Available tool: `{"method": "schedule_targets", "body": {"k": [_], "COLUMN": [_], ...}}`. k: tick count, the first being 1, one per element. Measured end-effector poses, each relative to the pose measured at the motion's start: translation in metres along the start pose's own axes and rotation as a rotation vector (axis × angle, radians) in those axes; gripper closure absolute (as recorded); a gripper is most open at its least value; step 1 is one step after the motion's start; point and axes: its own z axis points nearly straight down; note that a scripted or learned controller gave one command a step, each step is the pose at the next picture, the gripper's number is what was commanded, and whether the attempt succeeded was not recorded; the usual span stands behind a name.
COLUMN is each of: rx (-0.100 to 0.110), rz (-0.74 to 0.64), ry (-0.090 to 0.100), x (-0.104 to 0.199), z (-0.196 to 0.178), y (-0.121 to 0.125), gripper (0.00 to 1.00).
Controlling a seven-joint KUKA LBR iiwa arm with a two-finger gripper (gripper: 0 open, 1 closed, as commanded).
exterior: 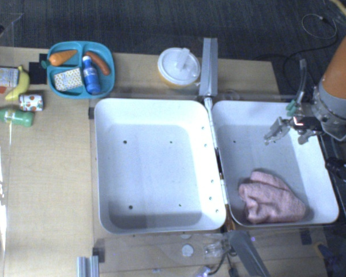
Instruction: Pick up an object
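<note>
Camera view: the gripper (284,127) hangs over the upper part of the right bin (242,120), carried in from the right by the grey arm with its orange band (343,68). The jaws stand apart, moderately wide, with nothing between them.

The only candidate for picking, a crumpled pink cloth (271,196), lies on the bin floor below the jaws, toward the near wall and well apart from them. It sits in a loose heap with raised folds.

Judgement: the cloth looks light, soft and limp; it should not slip or break, but it will sag and drape once lifted. The safest hold appears to be the highest bunched fold near the middle of the heap, pinched from above.

Left of the jaws, past the divider, is the left bin (155,160). Farther left on the counter (40,183) rest a teal divided tray (106,59) of toy food, a banana (20,82) and a green bottle (11,116). A lidded yellow cup (179,67) stands beyond the bins.
</note>
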Motion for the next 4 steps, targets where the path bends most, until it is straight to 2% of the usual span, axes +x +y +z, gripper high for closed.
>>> {"method": "schedule_targets", "body": {"k": [1,2,3,4], "rx": [0.001,-0.02,-0.026,-0.004], "rz": [0.014,-0.162,-0.162,-0.209], "ry": [0.001,-0.006,-0.01,0.0], "x": [-0.018,-0.003,-0.004,0.043], "z": [0.173,0.188,0.179,0.096], "y": [-0.022,-0.018,-0.015,0.073], "gripper": [0.0,0.0,1.0,1.0]}}
